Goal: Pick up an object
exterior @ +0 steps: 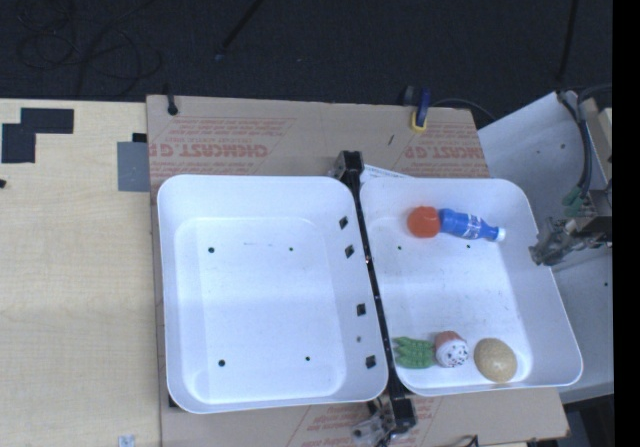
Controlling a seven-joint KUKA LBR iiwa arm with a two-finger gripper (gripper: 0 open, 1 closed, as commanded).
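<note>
One camera here, fixed high above the bench [80, 265] and looking down at a slant, so the dark floor fills the top of the view and the bench runs out past the bottom edge. It sits far enough back to take in both bins whole, the left bin [180, 235] and the right bin [540, 295] side by side just below centre. The bench's far edge lies level across the view, so the camera faces it square on.

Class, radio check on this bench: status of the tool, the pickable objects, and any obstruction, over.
Tool at right bin's outer edge, holding nothing. Orange ball and blue bottle touching, far side. Green toy, spotted ball, tan egg along near wall. Nothing blocking.
</note>
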